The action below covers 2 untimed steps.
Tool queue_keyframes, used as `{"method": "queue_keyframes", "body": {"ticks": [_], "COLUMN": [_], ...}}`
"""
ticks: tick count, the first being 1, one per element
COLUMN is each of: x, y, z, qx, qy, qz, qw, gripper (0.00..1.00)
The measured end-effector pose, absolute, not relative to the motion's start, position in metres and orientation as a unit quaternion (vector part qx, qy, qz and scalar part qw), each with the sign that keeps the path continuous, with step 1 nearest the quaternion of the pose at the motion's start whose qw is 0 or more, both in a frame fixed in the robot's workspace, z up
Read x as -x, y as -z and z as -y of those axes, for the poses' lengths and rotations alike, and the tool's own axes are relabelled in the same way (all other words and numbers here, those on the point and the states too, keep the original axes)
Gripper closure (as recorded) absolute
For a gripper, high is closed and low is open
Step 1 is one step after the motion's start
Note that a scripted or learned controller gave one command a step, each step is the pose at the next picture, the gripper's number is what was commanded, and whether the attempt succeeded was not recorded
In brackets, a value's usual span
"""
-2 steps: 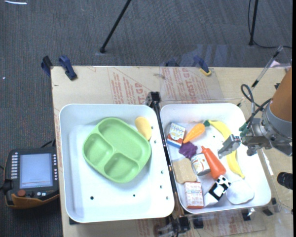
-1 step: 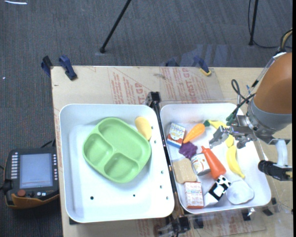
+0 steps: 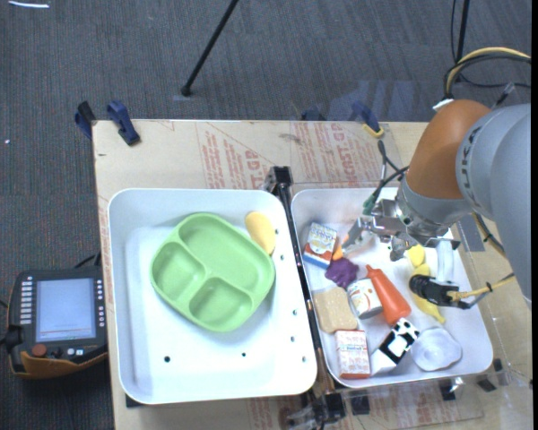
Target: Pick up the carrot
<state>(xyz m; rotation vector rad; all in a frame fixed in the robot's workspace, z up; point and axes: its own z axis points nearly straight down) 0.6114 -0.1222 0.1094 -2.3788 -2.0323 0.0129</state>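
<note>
The carrot (image 3: 389, 297) is an orange cone lying in the right bin (image 3: 478, 330), its narrow tip pointing up-left and its thick end toward the front. My gripper (image 3: 377, 228) hangs over the back of that bin, a short way above and behind the carrot's tip, apart from it. The grey arm with its orange band reaches in from the right and hides the bin's back right corner.
Around the carrot lie a small can (image 3: 365, 299), a toast slice (image 3: 334, 311), a purple piece (image 3: 342, 272), two small boxes (image 3: 321, 241) (image 3: 352, 353), a banana (image 3: 419, 258) and a clear cup (image 3: 436, 350). The left bin (image 3: 130, 348) holds a green divided plate (image 3: 213, 272) and a yellow item (image 3: 261, 231).
</note>
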Motion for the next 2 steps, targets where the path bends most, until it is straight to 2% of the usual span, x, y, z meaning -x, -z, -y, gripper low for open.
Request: {"method": "queue_keyframes", "body": {"ticks": [1, 2], "x": [-0.614, -0.585], "y": [-0.086, -0.087], "z": [0.109, 0.143], "qx": [0.788, 0.842], "qy": [-0.001, -0.0016], "qz": [0.615, 0.539], "qw": [0.003, 0.003], "gripper": [0.0, 0.0]}}
